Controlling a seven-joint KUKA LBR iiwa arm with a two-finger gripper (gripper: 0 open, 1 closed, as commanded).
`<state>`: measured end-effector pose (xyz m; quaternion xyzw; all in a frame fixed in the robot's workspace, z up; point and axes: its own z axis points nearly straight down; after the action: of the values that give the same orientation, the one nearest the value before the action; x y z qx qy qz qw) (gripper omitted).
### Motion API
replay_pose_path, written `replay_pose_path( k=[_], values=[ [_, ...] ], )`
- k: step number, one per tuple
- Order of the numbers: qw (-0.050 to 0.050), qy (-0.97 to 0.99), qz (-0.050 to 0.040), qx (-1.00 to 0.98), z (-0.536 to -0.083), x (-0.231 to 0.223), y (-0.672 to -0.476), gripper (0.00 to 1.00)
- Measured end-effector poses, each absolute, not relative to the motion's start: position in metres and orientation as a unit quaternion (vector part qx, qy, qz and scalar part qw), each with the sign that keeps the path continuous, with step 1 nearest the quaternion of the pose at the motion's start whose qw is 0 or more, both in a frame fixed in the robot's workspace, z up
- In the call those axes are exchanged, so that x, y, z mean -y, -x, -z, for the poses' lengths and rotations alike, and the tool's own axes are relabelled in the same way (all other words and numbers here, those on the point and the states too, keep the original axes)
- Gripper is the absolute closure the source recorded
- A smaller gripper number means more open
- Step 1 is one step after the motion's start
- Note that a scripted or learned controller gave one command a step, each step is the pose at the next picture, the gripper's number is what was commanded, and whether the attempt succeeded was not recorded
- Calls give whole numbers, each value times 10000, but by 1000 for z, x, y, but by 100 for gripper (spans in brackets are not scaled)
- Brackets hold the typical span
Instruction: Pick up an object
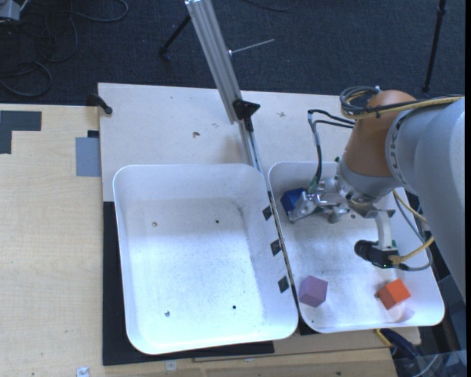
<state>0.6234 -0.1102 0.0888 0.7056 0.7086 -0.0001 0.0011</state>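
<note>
In the camera view my gripper hangs low over the upper left part of the right bin, pointing toward the bin's left wall. A small blue object lies right at its tip, touching or nearly touching it. Whether the blue object is gripped is unclear from this angle. A purple cube rests near the bin's front left corner. An orange cube sits near the front right corner.
The left bin stands beside the right one, their walls meeting at a row of black clips. A slanted aluminium rail rises behind the bins. Cables loop off the wrist above the right bin.
</note>
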Motion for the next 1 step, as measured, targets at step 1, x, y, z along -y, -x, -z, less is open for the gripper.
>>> replay_pose_path(
  k=[1],
  values=[
    [-249,-7049,239,-7085,-90,108,-658,0]
  ],
)
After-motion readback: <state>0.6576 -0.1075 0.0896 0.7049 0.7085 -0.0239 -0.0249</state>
